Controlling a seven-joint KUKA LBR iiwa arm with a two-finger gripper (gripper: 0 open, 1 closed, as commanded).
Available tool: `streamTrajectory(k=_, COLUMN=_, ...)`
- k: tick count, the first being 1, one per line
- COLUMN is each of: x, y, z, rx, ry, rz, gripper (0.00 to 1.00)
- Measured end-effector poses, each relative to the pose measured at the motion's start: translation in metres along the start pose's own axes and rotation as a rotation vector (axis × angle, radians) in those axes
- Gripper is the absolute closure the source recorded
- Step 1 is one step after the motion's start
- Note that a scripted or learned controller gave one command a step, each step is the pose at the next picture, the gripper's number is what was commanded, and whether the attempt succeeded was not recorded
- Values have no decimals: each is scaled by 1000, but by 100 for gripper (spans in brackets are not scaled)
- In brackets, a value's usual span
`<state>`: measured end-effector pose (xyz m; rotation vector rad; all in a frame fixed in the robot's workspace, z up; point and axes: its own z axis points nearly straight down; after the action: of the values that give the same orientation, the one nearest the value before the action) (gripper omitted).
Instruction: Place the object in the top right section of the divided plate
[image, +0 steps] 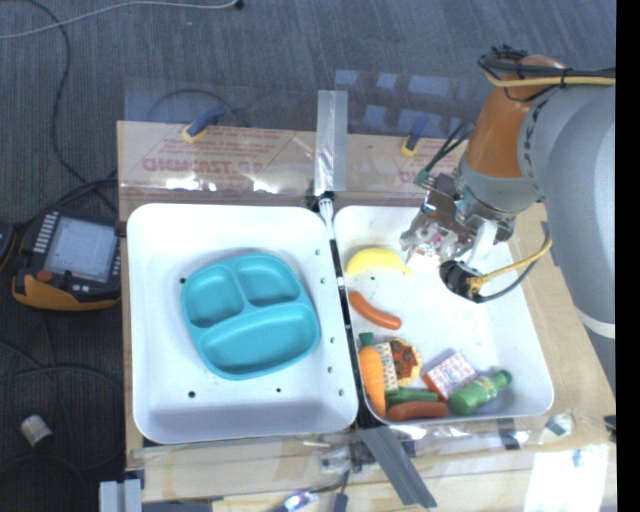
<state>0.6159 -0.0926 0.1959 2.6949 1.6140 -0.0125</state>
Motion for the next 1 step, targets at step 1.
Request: streamTrajectory(k=1, x=-38, y=-44, z=-191, rx=-4, ry=2, rz=-108, gripper=100)
